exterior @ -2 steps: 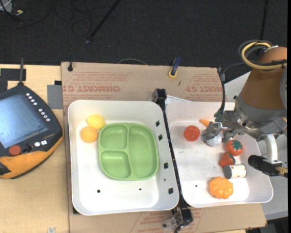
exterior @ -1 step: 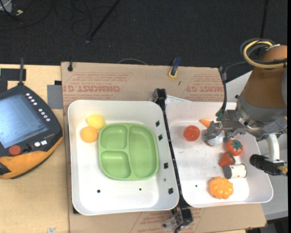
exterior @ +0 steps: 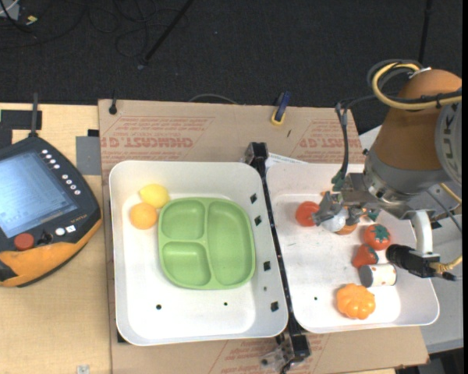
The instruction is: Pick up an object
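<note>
My gripper (exterior: pixel 335 213) hangs low over the right bin (exterior: pixel 421 314), near its middle. A red tomato-like ball (exterior: pixel 305 213) lies just to its left, close to or touching it. A small pale object (exterior: pixel 345 225) sits right under the gripper; whether it is held is unclear. To the right lie a strawberry (exterior: pixel 377 236) and a second red piece (exterior: pixel 364 255). An orange pumpkin (exterior: pixel 354 301) rests near the bin's front edge. A short white and black cylinder (exterior: pixel 381 275) lies between the pumpkin and the red pieces.
The left bin (exterior: pixel 129 318) holds a green divided plate (exterior: pixel 206 241), a yellow lemon (exterior: pixel 153 195) and an orange (exterior: pixel 143 216). A black divider (exterior: pixel 267 240) runs between the bins. A teach pendant (exterior: pixel 31 205) lies on the bench at far left.
</note>
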Available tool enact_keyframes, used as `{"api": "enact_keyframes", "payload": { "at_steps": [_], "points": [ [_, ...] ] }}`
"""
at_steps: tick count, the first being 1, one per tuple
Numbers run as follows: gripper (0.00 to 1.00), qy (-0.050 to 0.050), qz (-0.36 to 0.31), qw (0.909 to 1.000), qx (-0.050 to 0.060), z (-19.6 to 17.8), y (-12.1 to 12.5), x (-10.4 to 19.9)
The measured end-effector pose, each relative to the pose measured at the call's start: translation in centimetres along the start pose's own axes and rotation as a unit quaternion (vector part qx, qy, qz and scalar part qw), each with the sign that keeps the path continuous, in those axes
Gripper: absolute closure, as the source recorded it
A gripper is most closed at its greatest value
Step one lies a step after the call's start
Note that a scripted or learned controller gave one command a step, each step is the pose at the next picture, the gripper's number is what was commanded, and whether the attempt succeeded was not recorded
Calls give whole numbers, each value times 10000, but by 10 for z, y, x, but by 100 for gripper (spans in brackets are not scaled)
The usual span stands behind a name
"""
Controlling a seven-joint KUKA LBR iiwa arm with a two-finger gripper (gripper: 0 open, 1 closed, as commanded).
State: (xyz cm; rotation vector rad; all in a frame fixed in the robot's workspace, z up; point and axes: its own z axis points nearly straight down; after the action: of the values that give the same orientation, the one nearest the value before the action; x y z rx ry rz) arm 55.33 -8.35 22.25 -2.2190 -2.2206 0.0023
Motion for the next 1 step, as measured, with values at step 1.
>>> {"api": "enact_keyframes", "payload": {
  "at_steps": [1],
  "points": [
    [100, 0, 2, 10000, -6, -13, -6, 5]
  ]
}}
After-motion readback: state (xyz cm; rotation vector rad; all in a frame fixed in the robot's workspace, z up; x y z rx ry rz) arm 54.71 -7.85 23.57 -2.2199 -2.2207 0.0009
